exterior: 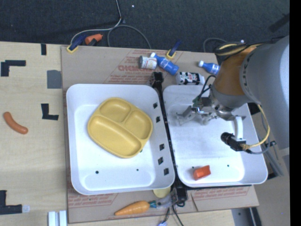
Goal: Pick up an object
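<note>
My gripper point(195, 117) hangs over the upper part of the right bin point(254, 173), fingers spread and open, with nothing between them. A small orange-red block point(201, 172) lies near that bin's front edge, well below the gripper and apart from it. In the left bin point(77, 173) rests a yellow divided plate point(121, 126). The grey arm with its orange band point(233, 74) reaches in from the right and hides the right bin's back right corner.
A carrot point(133, 208) lies on the bench in front of the bins. A sausage point(15, 123) sits far left. Blue-and-white bottles point(160, 62) and a small black-and-white item point(190, 78) lie behind the bins. A black cable end point(233, 141) hangs from the arm.
</note>
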Tool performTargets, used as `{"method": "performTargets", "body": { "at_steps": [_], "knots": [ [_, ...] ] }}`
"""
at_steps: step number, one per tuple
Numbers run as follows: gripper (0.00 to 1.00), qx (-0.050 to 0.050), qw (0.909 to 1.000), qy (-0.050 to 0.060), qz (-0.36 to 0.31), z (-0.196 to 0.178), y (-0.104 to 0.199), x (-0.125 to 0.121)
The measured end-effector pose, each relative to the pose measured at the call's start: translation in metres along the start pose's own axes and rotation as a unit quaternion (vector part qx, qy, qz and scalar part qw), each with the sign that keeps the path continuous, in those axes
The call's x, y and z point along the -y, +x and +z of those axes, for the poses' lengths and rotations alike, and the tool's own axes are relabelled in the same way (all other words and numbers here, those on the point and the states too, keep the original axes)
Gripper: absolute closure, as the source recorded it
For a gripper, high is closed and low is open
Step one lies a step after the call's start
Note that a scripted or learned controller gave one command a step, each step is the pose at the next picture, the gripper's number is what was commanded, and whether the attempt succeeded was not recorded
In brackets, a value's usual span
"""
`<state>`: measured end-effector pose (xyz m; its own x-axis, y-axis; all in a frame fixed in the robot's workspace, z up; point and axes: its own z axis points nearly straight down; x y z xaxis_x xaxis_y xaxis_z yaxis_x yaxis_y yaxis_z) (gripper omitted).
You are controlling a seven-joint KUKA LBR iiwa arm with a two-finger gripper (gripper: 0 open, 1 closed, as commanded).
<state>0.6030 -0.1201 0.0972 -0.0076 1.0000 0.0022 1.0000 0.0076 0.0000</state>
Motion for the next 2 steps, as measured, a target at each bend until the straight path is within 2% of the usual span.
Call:
{"method": "performTargets", "body": {
  "at_steps": [1,2],
  "knots": [
    [0.00,0.003,1.0000,-0.001,0.002,0.012,0.025,-0.022],
    [0.00,0.001,1.0000,-0.001,0.003,0.012,0.024,-0.063]
  ]
}}
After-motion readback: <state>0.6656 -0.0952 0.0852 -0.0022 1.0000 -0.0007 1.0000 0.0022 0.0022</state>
